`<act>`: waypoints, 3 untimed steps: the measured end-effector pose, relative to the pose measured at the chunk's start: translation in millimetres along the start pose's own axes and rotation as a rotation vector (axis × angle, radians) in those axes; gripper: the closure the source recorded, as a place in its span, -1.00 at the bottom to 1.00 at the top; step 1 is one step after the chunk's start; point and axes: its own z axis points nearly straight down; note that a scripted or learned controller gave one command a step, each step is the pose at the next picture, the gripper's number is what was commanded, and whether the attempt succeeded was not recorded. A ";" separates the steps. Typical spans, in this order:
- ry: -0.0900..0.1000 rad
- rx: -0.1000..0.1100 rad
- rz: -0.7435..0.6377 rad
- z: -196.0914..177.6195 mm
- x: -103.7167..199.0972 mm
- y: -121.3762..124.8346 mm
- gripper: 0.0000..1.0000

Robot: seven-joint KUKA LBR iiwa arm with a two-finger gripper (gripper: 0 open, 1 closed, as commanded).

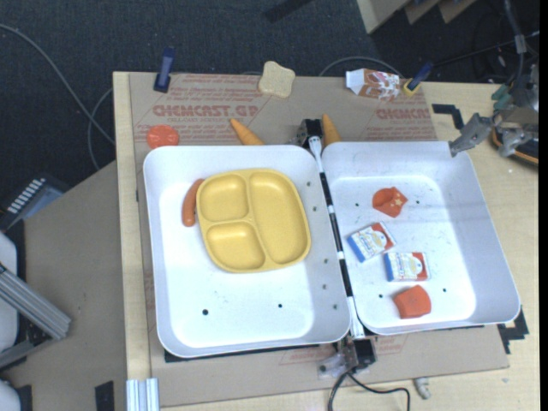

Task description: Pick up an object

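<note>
White right bin [479, 229] holds the nearest red piece [390, 200], down-left of my gripper [469, 134]; its state I cannot tell.

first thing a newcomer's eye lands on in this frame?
Probably the yellow divided tray in the left bin, with a hot dog lying against its left edge. Next, the right bin: two red pieces and two small cartons between them.
</note>
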 end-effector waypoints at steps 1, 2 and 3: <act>0.001 0.002 -0.001 100.3 26.8 21.8 -1.00; 0.002 0.003 -0.001 163.4 65.6 27.6 -1.00; 0.002 0.002 -0.001 186.7 106.3 13.8 -1.00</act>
